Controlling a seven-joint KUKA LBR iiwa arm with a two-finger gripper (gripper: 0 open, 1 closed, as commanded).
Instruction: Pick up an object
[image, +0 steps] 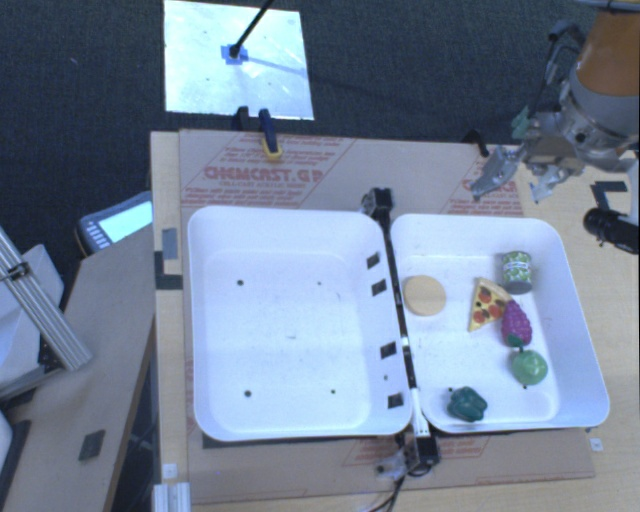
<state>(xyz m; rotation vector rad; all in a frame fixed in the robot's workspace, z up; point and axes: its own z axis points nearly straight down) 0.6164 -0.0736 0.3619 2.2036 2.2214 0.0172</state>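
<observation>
Toys (490, 305) in right bin (575, 300)

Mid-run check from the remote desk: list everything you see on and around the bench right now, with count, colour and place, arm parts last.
Left bin: 1, white, left half of the bench.
Right bin: 1, white, beside the left bin.
Round disc: 1, tan, right bin, near its left wall.
Pizza slice: 1, orange-yellow with red spots, right bin, middle.
Can: 1, green and white, right bin, far right corner.
Grape bunch: 1, purple, right bin, next to the pizza slice.
Round fruit: 1, light green, right bin, below the grape bunch.
Pepper-like toy: 1, dark green, right bin, near edge.
Cardboard sheet: 1, brown with red print, under both bins.
Clamp: 1, yellow and blue, far edge of the cardboard sheet.
Arm: 1, grey with orange band, upper right.
Gripper: 1, grey, above the bench beyond the right bin's far edge, holding nothing.
</observation>
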